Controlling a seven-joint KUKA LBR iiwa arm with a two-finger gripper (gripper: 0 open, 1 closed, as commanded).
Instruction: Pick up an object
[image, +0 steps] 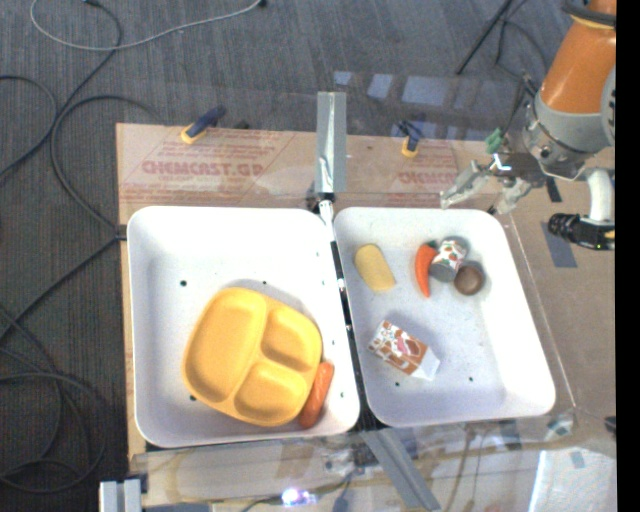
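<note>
Biggest risk I'd guess: the carrot (423, 270), can (450, 256) and brown ball (468, 279) sit touching in the right bin (520, 330), so a grab could nudge them apart. The end effector (485, 187) hovers beyond that bin's far rim, fingers spread, empty. The carrot's small, orange and tapered.

In the right bin (520, 330), open white floor runs along the near and right sides, while a yellow oblong piece (375, 267), a carrot (424, 269), a small can (449, 257) and a brown ball (468, 279) crowd the far half; the last three touch one another. A small carton (402, 350) lies alone near the middle. In the left bin (160, 260), a yellow divided tray (254, 355) and an orange sausage-shaped piece (319, 394) fill the near right, leaving the far and left sides free. The gripper (484, 187) hangs over the right bin's far rim.
</note>
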